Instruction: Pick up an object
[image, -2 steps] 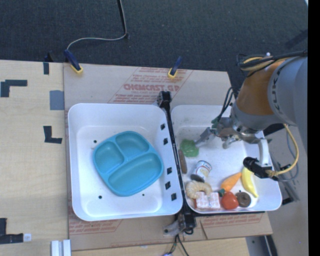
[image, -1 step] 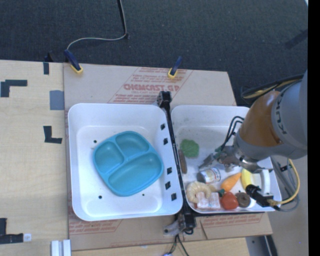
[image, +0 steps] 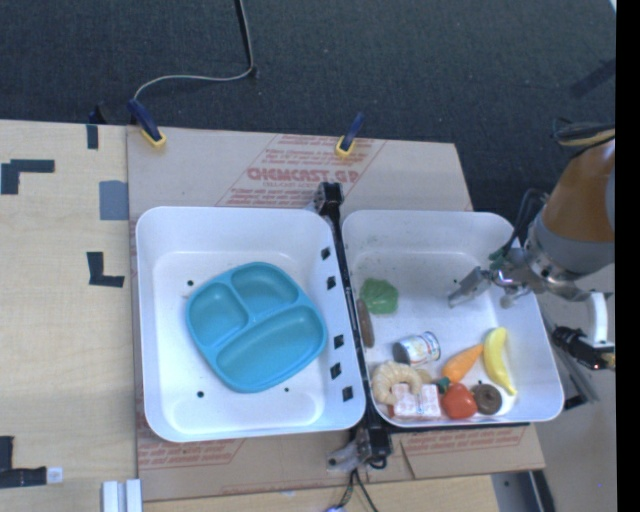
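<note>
Right bin (image: 400, 228): shallow white tray at centre right of the frame; all loose goods lie here, crowded toward its lower edge, so the upper half is bare floor.
Green object (image: 379, 295): rounded lump near the bin's left wall, mid-height; stands apart from the rest, with room on its upper and right sides; the likeliest pick, in my judgement.
Can (image: 418, 348): small tin lying on its side, below and right of the green lump; a carrot (image: 461, 362) lies just beside it.
Banana (image: 499, 360): lies along the right wall, lower right of the bin; the wall leaves little room for a finger on that side.
Lower cluster: pale pastry-like piece (image: 396, 378), red-and-white packet (image: 416, 401), tomato (image: 459, 402), brown ring (image: 488, 398); packed close against the lower rim; awkward to separate.
Gripper (image: 478, 286): at the right of the bin, upper half, fingers pointing toward frame left over bare floor; nothing lies between them; whether the jaws are spread or pressed together I cannot tell; well apart from every object.
Arm (image: 575, 215): grey with orange band, enters from the right edge of the frame, over the bin's right rim.
Left bin (image: 160, 240): holds a blue divided plate (image: 257, 325) at its middle; no loose goods.
Divider (image: 340, 290): dark strip between the bins; limits approach from frame left.
</note>
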